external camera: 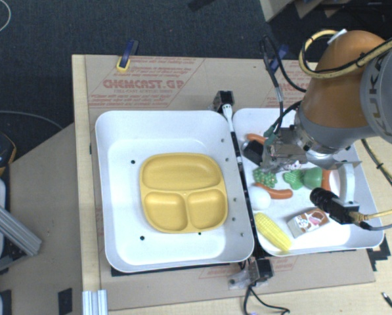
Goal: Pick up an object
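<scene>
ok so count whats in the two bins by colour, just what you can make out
yellow: 2, tray, corn
green: 2, broccoli-like piece, green piece
orange/red: 2, sausage, carrot-like piece
white: 2, egg, small box
total: 8
The arm hides part of the right bin, so there may be more.

Two bins sit side by side on the bench (84,176). In the left bin (110,195) a tray (182,192) lies at the centre. In the right bin (353,238), the corn (272,232) lies at 7 o'clock, the egg (260,200) just at its 11, the sausage (275,191) beside the egg at 1 o'clock, and the box (307,222) at the corn's 2. The gripper (281,156) hangs over the bin's upper left.
</scene>
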Controlling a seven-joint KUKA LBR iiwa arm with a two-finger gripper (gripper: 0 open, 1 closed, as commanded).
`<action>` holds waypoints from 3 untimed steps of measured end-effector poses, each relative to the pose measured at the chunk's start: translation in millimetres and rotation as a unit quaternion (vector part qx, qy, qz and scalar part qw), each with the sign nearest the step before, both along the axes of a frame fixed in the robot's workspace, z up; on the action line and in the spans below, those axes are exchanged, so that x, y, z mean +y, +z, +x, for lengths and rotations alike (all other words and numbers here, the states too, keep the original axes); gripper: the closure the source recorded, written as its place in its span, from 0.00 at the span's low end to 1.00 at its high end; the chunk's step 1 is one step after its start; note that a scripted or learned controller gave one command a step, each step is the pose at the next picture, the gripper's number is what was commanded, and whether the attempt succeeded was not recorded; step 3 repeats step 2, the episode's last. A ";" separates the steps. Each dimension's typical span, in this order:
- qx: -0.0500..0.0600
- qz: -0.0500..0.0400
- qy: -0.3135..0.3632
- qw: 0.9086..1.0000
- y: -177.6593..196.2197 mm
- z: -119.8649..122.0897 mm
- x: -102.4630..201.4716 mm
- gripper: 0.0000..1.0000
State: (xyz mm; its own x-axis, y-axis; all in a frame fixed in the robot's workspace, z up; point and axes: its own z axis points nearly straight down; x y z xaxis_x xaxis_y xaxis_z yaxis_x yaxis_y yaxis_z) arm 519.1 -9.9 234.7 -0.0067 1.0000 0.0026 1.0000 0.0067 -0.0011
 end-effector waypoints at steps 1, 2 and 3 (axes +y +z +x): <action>0.001 -0.001 -0.002 1.000 -2.3 -1.0 7.5 1.00; -0.002 -0.001 -0.003 1.000 -3.0 8.5 2.3 1.00; -0.002 -0.001 -0.003 1.000 -3.0 8.5 2.3 1.00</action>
